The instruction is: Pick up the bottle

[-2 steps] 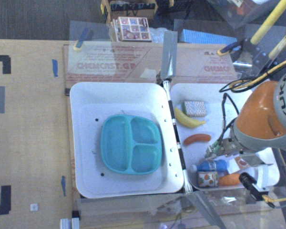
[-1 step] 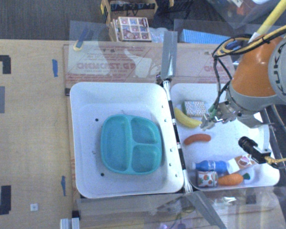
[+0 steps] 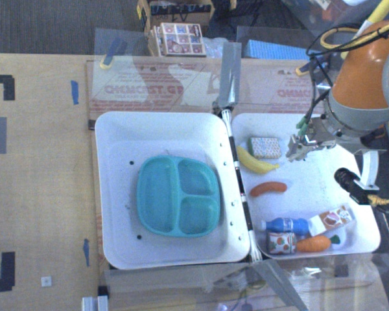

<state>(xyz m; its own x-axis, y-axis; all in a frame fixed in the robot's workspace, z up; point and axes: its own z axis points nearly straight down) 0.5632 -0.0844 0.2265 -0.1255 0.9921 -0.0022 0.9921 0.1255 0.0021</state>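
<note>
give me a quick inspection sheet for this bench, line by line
surface: two white bins side by side, left bin, right bin, on a wooden bench
job's things: blue bottle lying flat near the right bin's front edge
clutter: teal divided plate in left bin; banana, sponge, sausage, carrot, carton, cup in right bin
grippers: gripper above the right bin's back, away from the bottle
cables: black cables by the arm
surroundings: cardboard box behind the bench
</note>
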